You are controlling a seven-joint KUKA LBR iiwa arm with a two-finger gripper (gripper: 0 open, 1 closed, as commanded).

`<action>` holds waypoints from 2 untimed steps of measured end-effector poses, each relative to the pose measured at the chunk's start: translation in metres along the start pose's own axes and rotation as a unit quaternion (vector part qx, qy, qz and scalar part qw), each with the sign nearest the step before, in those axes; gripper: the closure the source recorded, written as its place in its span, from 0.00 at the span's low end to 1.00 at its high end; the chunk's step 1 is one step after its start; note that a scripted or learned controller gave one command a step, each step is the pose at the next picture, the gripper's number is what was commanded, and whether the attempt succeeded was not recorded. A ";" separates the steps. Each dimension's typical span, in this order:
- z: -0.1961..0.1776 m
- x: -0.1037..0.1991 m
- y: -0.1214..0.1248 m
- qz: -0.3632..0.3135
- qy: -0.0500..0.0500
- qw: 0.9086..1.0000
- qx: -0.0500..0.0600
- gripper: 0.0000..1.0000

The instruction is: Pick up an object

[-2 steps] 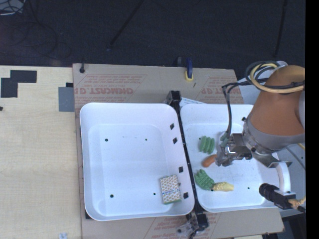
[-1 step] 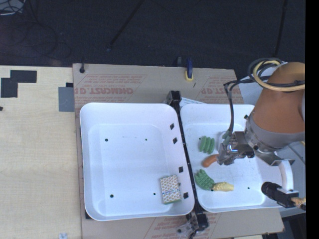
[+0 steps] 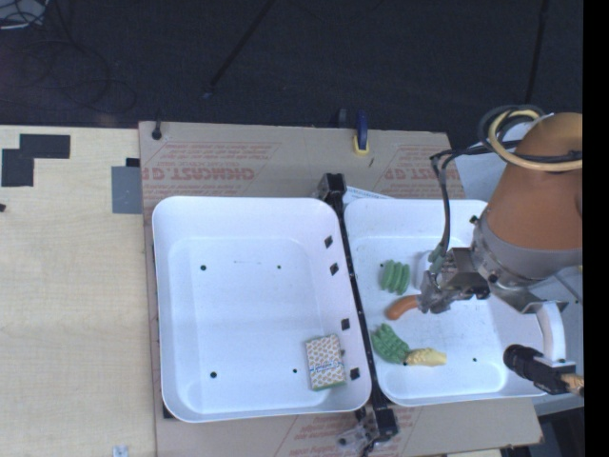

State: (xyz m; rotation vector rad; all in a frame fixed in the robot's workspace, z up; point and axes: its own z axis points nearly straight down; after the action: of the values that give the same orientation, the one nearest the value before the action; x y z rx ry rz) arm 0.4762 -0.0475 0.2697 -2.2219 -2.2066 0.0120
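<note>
My gripper (image 3: 434, 297) is low in the right bin (image 3: 476, 379), at the right end of an orange carrot-like piece (image 3: 401, 307); whether it touches the piece is unclear. A green ridged piece (image 3: 394, 276) lies just up and left of it. Nearer the front of that bin, a green leafy piece (image 3: 387, 342) rests against a yellow corn cob (image 3: 425, 357). In the left bin (image 3: 190, 255), a small patterned box (image 3: 325, 362) sits near the front right corner.
A black divider (image 3: 347, 284) runs between the two bins. Both bins rest on a brown cardboard sheet (image 3: 247, 165). The arm's orange band (image 3: 538, 193) looms over the right bin's right side.
</note>
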 end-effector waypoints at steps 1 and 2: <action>-0.009 -0.001 0.000 0.000 0.000 1.000 0.002 1.00; -0.018 -0.001 -0.001 0.000 0.001 1.000 0.003 1.00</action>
State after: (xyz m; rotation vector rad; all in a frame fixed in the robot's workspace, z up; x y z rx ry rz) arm 0.4759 -0.0488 0.2877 -2.2173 -2.2029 0.0184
